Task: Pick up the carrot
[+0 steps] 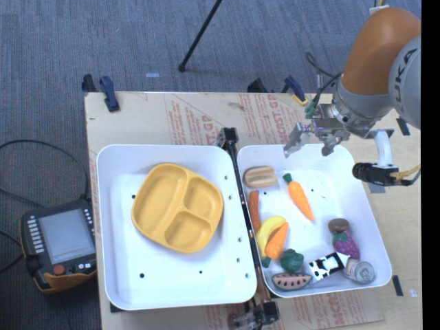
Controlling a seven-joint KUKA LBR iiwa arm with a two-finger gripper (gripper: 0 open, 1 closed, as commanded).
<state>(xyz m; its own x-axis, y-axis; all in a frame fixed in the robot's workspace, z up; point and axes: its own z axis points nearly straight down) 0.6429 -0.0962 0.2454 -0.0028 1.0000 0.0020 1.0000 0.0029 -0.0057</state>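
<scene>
The claw (311,143) hangs over the far rim of the right bin (362,205), at about twelve o'clock of that bin, its two fingers spread wide with nothing between them. Above it the arm (378,53) shows a smooth orange band and grey casing.

The carrot (299,196) lies in the right bin toward five to six o'clock from the claw, well apart from it. It is a tapered orange toy with a small green top at its far end, its point aimed toward the near right. It touches nothing else.

The right bin is shallow white plastic with rounded corners. At ten o'clock in it lies a tan bread roll (260,177); along its left wall a thin reddish sausage (254,209); just beside that a yellow banana (268,231) with a second carrot (278,240) leaning on it. Along the near edge sit a broccoli floret (291,260), a watermelon slice (291,280), a black-and-white piece (326,265) and a greyish can (359,271); purple grapes (346,243) sit at four o'clock.

The left bin (113,253) holds a glossy yellow divided plate (178,206) with three compartments. Both bins rest on a table (165,115) of printed cardboard.
</scene>
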